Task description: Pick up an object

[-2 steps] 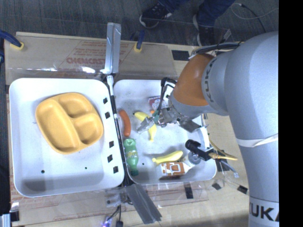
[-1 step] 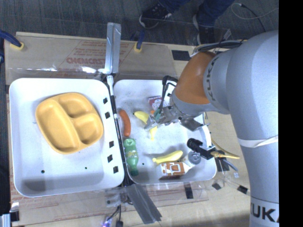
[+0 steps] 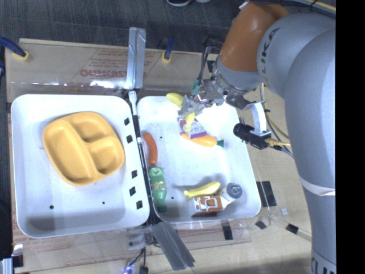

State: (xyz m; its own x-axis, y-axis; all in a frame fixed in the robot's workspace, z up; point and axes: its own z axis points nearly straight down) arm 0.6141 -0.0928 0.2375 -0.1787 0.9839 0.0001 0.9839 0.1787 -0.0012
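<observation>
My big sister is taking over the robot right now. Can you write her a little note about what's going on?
Tool: low in the right bin, near its far edge, over a small purple-and-white packet. Whether it grips anything cannot be told.
Right bin: yellow piece by the far wall, carrot, sausage, green bottle, banana, small carton, grey can.
Left bin: yellow divided plate.
Done: nothing visibly lifted.
Left: grip one object and raise it.
</observation>
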